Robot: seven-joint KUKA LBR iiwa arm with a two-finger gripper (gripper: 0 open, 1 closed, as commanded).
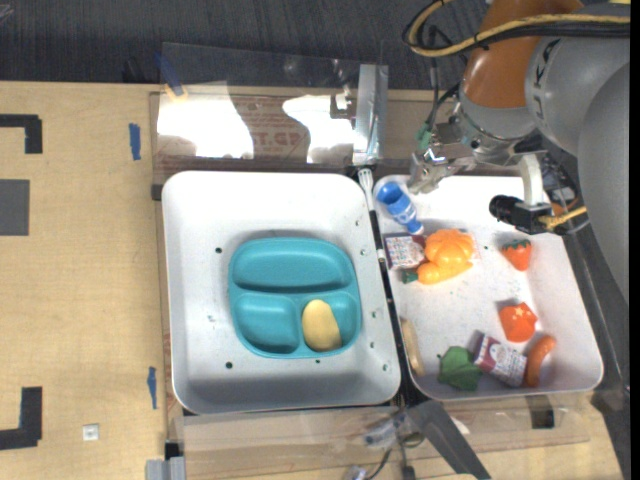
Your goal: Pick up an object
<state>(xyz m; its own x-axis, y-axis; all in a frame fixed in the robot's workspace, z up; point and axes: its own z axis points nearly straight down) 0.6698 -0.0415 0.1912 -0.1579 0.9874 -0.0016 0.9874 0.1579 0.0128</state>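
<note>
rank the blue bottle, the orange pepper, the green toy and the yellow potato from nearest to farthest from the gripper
From the gripper:
1. blue bottle, just below-left of it, right bin's top corner.
2. orange pepper, right bin's middle.
3. yellow potato, left bin, in the teal tray.
4. green toy, right bin's near edge.

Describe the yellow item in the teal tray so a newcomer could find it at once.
Start at the left white bin, which holds a teal divided tray. In the tray's lower right compartment lies a pale yellow potato-like object, rounded and egg-shaped. It is the one item there; the other items sit in the right bin.
</note>
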